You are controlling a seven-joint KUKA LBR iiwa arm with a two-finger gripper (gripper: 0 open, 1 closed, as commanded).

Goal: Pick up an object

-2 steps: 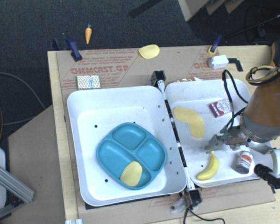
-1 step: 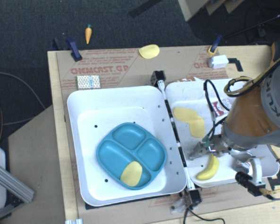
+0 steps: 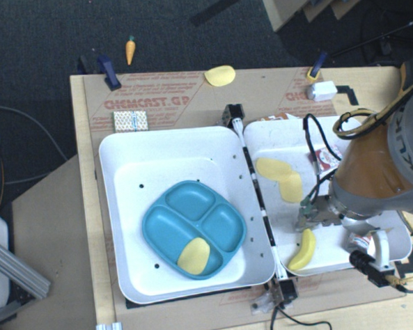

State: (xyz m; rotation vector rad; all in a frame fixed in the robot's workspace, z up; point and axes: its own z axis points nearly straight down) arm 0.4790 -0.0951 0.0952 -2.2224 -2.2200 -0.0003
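Note:
In the right bin (image 3: 278,132) lie a yellow banana (image 3: 302,251) near the front wall and two pale yellow pieces (image 3: 273,168) (image 3: 290,188) further back. My gripper (image 3: 309,216) hangs low over this bin, just above the banana's upper end and in front of the two yellow pieces. The grey and orange arm (image 3: 374,168) covers the bin's right half. I see nothing clearly held. In the left bin (image 3: 122,155) sits a blue divided plate (image 3: 189,221) with a yellow piece (image 3: 194,256) in its front compartment.
A red-and-white packet (image 3: 326,159) lies at the right bin's back, and another (image 3: 361,242) lies under the arm. On the bench behind the bins are a yellow lump (image 3: 220,75), a patterned packet (image 3: 130,120), a blue clamp (image 3: 107,73) and a white block (image 3: 322,89).

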